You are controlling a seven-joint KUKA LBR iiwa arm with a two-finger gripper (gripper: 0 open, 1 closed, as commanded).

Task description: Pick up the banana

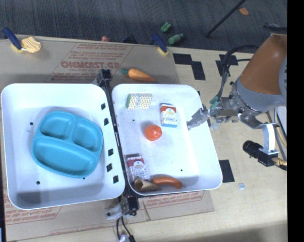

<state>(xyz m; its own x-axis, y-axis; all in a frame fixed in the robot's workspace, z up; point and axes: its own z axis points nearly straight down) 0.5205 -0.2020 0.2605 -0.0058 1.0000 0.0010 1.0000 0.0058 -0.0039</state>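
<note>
One arm comes in from 3 o'clock, grey with an orange band above the wrist, bent so that it reaches toward 9 o'clock. Its gripper hangs over the right bin's 3 o'clock rim, pointing inward. At this slant and size I cannot tell whether it is apart or together, and nothing shows in its grasp.

Two white bins sit side by side on a printed cardboard sheet. The left bin holds a blue divided plate, lying flat near its middle.

The right bin holds several small things. A pale checkered block lies at about 11 o'clock. A small red and white carton lies at about 1 o'clock, near the gripper but apart from it. An orange-red ball sits close to the centre. A second red carton lies at about 7 o'clock.

Just below that carton, at 6 o'clock against the near wall, is a curved orange-red piece touching a tan lump. No piece can be told for certain as the banana. This curved piece is nearest to it in shape, and it lies well apart from the gripper.

A carrot lies on the cardboard just outside the right bin's 12 o'clock rim.
</note>
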